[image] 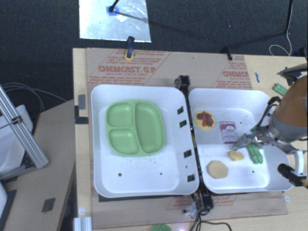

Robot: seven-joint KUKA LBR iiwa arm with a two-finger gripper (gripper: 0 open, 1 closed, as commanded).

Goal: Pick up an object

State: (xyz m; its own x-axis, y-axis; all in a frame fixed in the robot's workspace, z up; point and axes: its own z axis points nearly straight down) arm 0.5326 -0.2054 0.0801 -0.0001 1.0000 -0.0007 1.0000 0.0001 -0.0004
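Observation:
The right bin (240,105) holds several small items. A round yellow and red toy pizza (205,120) lies near its left wall, with a red and white packet (227,130) to its right. Further forward are a small yellow piece (236,155), a tan round cookie (217,169) and a green pod-shaped piece (255,154). My gripper (243,141) reaches in from the right and sits low over the bin, just right of the packet. It is directly above the yellow piece and the green piece. Nothing is visibly held.
The left bin (139,177) bears a green divided plate (135,128). A black hinge strip (190,138) runs between the bins. The arm's grey and orange wrist (293,114) hangs over the right bin's right wall. A metal frame (19,134) stands at far left.

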